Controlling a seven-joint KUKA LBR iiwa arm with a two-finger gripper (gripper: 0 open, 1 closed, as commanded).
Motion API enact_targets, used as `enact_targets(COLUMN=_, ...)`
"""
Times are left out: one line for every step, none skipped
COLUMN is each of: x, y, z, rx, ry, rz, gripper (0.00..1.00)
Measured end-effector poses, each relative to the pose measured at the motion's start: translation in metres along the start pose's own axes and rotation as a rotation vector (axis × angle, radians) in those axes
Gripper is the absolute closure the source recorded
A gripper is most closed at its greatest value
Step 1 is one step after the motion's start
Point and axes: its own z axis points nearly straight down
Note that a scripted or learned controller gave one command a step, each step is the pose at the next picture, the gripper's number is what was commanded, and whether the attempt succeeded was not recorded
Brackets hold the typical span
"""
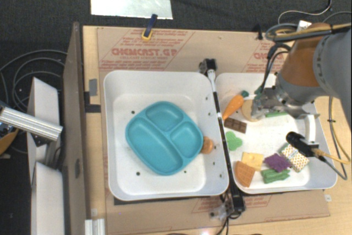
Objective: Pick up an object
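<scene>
Teal tray [164, 137], one — orange carrot [233, 105], one

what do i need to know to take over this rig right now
Gripper low at the back of the right white bin, beside a round tan disc; no object visibly held.
Same bin: orange carrot-shaped toy, brown rectangular bar, green clover piece, yellow square slice.
Left white bin: teal divided plastic plate, small orange ball at its edge.
Done: nothing lifted. Left: grasp and lift one object.
</scene>
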Motion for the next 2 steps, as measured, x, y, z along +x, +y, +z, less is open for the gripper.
enact_targets(x=-0.003, y=-0.002, z=0.002, rx=0.004, ry=0.000, rz=0.004, gripper=0.00)
enact_targets(x=0.003, y=0.071, z=0.001, rx=-0.003, ry=-0.001, rz=0.002, gripper=0.00)
